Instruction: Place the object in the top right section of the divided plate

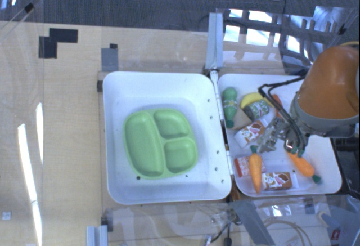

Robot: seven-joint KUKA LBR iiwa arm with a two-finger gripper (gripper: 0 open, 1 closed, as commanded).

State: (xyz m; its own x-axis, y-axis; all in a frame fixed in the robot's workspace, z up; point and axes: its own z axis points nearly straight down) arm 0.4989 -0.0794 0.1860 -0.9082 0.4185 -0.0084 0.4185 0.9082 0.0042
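Left bin [112,126] holds the green divided plate [160,142]. Right bin [332,174] holds carrots [256,171], packets, and a bottle [229,103]. Gripper [275,137] hangs over its 9 o'clock side; pincer state cannot be told.

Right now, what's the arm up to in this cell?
The arm's tool is down in the right bin, over a pile of toy food: carrots, small packets, a green bottle. Nothing is clearly in its grip. The green divided plate sits in the left bin, with nothing in its sections.

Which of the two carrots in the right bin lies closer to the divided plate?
The carrot near the bin's left wall, lying lengthwise beside the small packets. The other carrot lies farther right, under the arm.
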